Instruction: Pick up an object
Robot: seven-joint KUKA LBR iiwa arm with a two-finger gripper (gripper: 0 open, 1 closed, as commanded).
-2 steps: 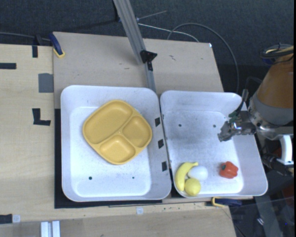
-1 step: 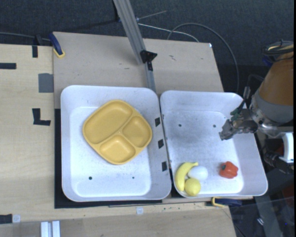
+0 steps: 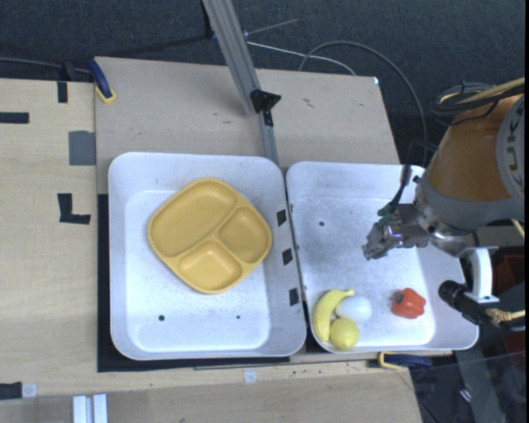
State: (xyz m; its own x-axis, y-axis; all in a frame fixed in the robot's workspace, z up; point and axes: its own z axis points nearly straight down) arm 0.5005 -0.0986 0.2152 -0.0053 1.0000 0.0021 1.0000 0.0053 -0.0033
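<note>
In the right bin [image 3: 335, 192] a yellow banana [image 3: 326, 310], a white egg-like ball [image 3: 354, 308] and a yellow lemon [image 3: 344, 332] lie bunched at the near edge. A red pepper [image 3: 408, 303] rests a little to their right. My gripper [image 3: 379, 241] hangs over the bin's right middle, above and left of the pepper, apart from every object. Nothing shows between its fingers.
The left bin [image 3: 132, 307] holds a yellow divided plate [image 3: 210, 234]. A grey metal pole [image 3: 238, 47] slants down from the top to the seam between the bins. The arm's orange and grey body [image 3: 476, 166] covers the right bin's right side.
</note>
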